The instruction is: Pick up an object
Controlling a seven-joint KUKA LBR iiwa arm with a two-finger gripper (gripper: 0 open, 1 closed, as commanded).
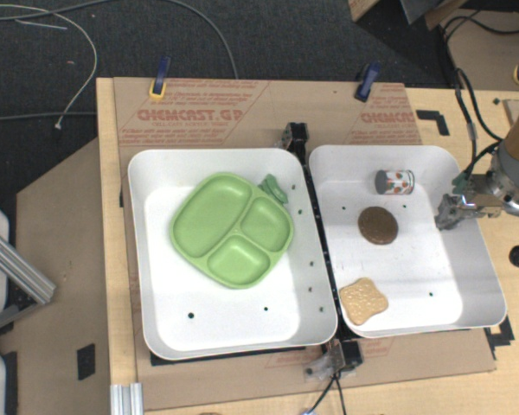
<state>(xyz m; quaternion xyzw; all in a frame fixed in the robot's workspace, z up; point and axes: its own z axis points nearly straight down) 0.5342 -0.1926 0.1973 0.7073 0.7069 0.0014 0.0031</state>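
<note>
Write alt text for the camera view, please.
The gripper hovers at the right bin's right edge, above a brown disc, a small can and a tan cookie; the left bin holds a green divided plate.

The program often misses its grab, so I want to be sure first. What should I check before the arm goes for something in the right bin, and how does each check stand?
1. Gripper carries nothing: ok, nothing shows between its fingers.
2. Gripper sits over the right bin: ok, at its right wall.
3. Brown disc lies apart from other things: ok, bare floor all round it.
4. Small can is reachable: ok, it lies on its side near the back wall.
5. Tan cracker is away from the wall: not ok, it is at the front left corner.
6. Fingers open enough: cannot tell.
</note>
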